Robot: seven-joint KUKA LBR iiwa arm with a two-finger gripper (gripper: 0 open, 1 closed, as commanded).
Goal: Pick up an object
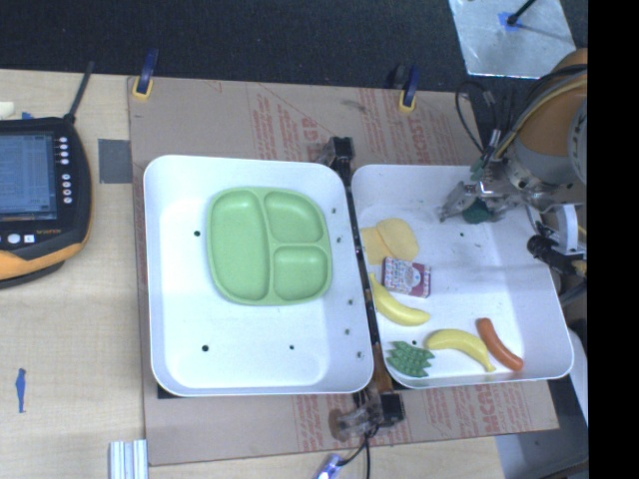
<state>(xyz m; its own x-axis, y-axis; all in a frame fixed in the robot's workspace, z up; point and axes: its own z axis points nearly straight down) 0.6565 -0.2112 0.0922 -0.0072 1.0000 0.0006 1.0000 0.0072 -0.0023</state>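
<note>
My hand (479, 206) hovers low at right bin's (529, 297) far edge, can't tell its state. Pickables, bananas (397, 305) incl., cluster at near-left corner, so I've reach to cover.

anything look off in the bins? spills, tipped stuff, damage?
Nothing stands out. The green divided plate lies flat in the left bin. In the right bin, the toy foods are loosely clustered along the left and near sides, no spill or damage visible. The gripper is at the far edge.
</note>
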